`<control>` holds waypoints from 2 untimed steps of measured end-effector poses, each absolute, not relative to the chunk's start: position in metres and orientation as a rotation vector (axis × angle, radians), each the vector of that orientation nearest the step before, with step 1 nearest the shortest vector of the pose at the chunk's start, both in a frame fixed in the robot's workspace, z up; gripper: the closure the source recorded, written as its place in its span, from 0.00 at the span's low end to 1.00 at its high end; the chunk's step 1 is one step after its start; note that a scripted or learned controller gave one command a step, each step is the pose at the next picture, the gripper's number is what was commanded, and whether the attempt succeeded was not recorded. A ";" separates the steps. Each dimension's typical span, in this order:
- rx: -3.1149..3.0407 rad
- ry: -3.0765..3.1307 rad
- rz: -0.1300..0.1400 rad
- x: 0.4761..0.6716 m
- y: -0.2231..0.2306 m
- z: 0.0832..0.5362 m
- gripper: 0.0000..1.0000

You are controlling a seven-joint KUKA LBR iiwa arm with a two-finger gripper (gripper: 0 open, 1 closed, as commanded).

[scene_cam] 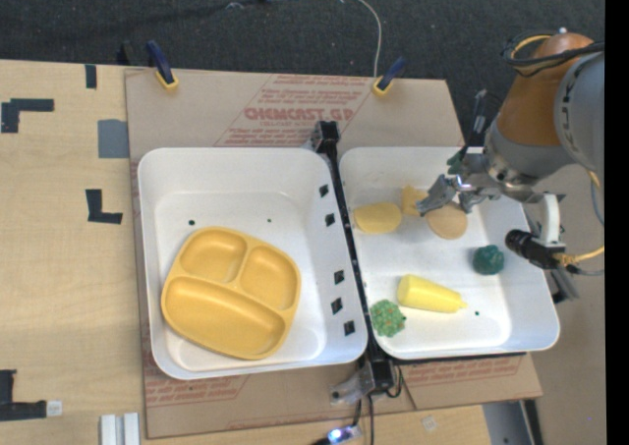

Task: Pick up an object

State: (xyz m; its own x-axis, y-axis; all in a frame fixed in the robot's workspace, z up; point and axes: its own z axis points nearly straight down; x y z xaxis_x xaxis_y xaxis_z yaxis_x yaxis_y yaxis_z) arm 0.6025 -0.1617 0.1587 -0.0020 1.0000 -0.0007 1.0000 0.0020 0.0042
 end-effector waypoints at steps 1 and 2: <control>2.218 2.220 0.003 0.599 -0.170 0.207 1.00; 2.219 2.224 0.001 0.600 -0.169 0.220 1.00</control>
